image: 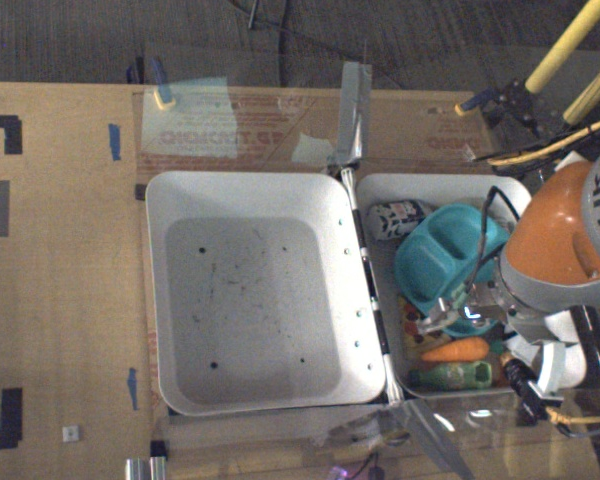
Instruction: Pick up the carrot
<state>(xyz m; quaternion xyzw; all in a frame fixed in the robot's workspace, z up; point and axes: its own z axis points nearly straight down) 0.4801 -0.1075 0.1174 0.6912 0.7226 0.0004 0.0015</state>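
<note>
The orange carrot [456, 351] lies on its side near the front of the right bin [380, 298], pointing right. My gripper [444, 318] hangs just above and slightly behind it, over the bin's front half. The arm's orange band and grey wrist cover the bin's right side. Nothing is visibly lifted off the bin floor.
A green bottle-like item [453, 374] lies just in front of the carrot. A large teal object [445, 258] sits behind the gripper, with a small black-and-white carton [395, 218] at the back left. A small red item [411, 325] lies left of the carrot. The left bin [180, 208] adjoins.
</note>
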